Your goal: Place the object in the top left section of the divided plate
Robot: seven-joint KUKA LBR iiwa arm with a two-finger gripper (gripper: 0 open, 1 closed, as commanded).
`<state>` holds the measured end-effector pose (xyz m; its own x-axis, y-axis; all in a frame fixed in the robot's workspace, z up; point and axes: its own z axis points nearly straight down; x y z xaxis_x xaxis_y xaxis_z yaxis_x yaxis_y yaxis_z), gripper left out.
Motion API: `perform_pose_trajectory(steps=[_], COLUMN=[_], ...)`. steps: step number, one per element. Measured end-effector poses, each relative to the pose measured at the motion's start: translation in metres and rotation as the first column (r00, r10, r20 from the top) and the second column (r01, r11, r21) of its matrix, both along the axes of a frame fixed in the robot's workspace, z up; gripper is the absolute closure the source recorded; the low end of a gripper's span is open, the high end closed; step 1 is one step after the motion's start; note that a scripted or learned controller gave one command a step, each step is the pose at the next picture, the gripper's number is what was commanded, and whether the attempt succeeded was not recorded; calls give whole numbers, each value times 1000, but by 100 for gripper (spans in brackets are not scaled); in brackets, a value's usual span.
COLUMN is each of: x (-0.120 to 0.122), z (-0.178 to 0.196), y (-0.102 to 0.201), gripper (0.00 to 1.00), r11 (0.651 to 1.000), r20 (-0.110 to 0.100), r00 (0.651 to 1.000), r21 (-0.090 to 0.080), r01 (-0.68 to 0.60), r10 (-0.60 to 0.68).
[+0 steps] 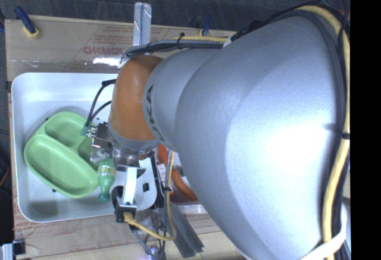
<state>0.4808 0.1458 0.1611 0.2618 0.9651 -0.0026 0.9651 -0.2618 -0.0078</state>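
The gripper (98,141) is hanging at the rim of the green divided plate (56,160), its opening impossible to tell.

Even, moderately bright overhead light. Soft sheen on grey arm (262,134), no hard glare. Faint shadow in white bin (27,89) beside green plate (56,163). Dark surround dim, grainy. Arm near lens, slightly soft.
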Motion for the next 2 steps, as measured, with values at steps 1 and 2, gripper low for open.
perform_pose_trajectory(steps=[1,2], x=[-5,9], z=[52,62], y=[26,21], gripper=[100,100], r11=[963,974], r20=[5,4], r00=[963,974], r21=[-1,-1], r01=[268,226], r10=[-268,-226])
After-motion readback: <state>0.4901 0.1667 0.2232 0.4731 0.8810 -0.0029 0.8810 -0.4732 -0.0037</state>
